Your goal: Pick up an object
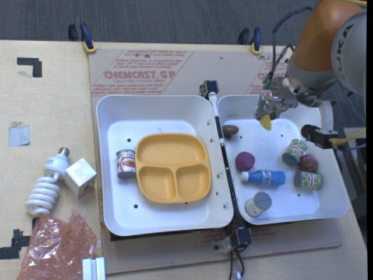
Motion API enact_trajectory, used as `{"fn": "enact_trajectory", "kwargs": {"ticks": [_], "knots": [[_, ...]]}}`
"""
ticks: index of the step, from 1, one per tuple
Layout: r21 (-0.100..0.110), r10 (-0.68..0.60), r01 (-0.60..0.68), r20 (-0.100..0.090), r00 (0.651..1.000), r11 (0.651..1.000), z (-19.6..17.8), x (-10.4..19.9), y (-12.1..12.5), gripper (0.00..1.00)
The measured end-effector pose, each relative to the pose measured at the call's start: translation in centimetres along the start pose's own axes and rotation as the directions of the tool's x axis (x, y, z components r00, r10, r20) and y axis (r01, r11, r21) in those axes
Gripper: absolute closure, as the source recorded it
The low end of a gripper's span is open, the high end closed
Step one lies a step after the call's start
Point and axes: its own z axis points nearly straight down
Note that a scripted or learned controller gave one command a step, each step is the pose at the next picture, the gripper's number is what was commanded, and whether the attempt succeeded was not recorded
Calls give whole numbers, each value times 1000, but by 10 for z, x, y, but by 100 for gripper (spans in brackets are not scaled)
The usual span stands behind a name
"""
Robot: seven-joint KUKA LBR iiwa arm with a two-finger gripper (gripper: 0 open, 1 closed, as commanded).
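In the camera view we see the gripper [267, 116] hanging over the far end of the right bin [335, 206], and a small yellow object [266, 122] shows at its tip, between the fingers, which pinch it from either side. The yellow piece sits above the bin floor, just beyond the brown oval object [231, 130] that lies near the bin's left wall. The grey arm [326, 39] with its orange band comes in over the bin's far right corner.

The right bin stands on a brown board [145, 72] printed with red lettering, held by blue clamps [87, 38] at the board's far edge, with dark carpet [175, 4] beyond it.

Inside the right bin, nearer to us than the gripper, lie a purple ball [245, 160], a blue and white bottle [264, 177] on its side, and a grey-lidded jar [258, 203] by the near wall. Along the bin's right side are two green-wrapped cans [294, 151] [309, 181] with a dark reddish object [308, 163] between them.

Touching the right bin's left wall is the left bin [111, 214], which holds a yellow divided tray [173, 167] and a small red-labelled can [126, 164] beside it. Well left of that bin, on the pale bench, lie a spiral light bulb [46, 182], a white cube [80, 176] and crumpled pink plastic [55, 249].
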Motion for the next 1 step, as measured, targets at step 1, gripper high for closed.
{"fn": "enact_trajectory", "kwargs": {"ticks": [1], "knots": [[0,0,0,0,1000,1000,-93,46,-16,100]]}}
